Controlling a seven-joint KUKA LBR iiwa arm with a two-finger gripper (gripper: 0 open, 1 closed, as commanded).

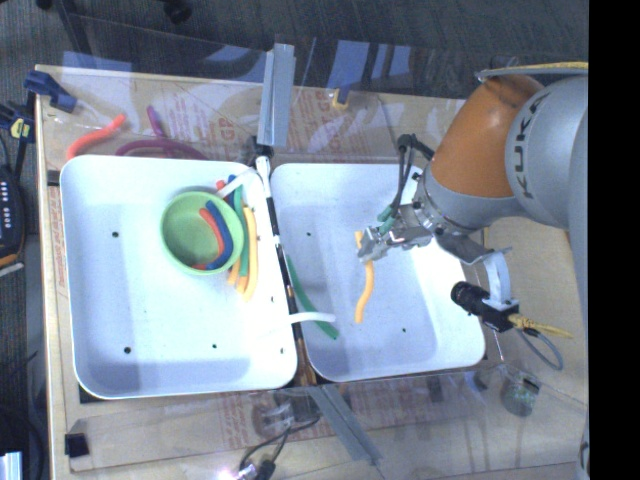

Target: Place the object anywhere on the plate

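The gripper (372, 245) pinches the orange strip (365, 290) by its top; dangling below, it may slip before reaching the green plate (200, 233).

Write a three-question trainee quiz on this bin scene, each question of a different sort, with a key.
1. True or false: the green plate sits in the right bin.
2. Multiple choice: the orange strip hanging at the gripper is over which place? A) the left bin B) the right bin C) the bench outside both bins
3. Fill in: the arm reaches in from the view's ____ side.

Key
1. False: the plate is in the left bin, with coloured strips lying on and beside it.
2. B: the strip's top end is at the gripper and the rest hangs over the right bin's floor.
3. Right.
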